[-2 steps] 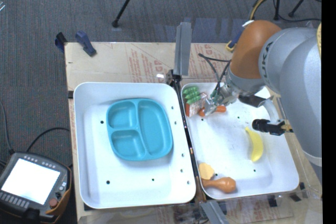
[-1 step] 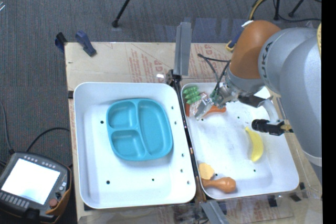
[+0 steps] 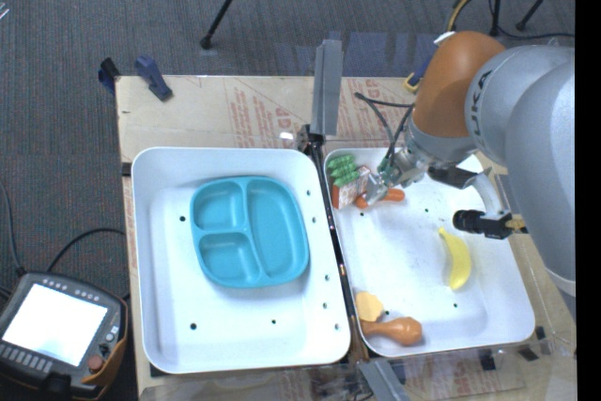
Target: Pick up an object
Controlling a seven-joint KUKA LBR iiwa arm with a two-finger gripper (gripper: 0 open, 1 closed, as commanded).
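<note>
Two shallow white bins [image 3: 150,202] sit side by side. Gripper [image 3: 383,183] is low in the right bin's far-left corner, touching small red-and-green toy items [image 3: 349,183]; finger state undeterminable. Yellow plastic banana [image 3: 457,260] lies well apart.

Arm [image 3: 507,117] reaches over right bin [image 3: 488,315] beside banana [image 3: 457,260].

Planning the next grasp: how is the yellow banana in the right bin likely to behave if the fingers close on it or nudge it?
The banana looks like a smooth, curved toy, so it is probably stiff and light. Its curve and tapered ends suggest it may pivot or slide on the bin's slick white floor if pushed off-centre. It lies flat and apart from other items, so tipping seems unlikely.
</note>
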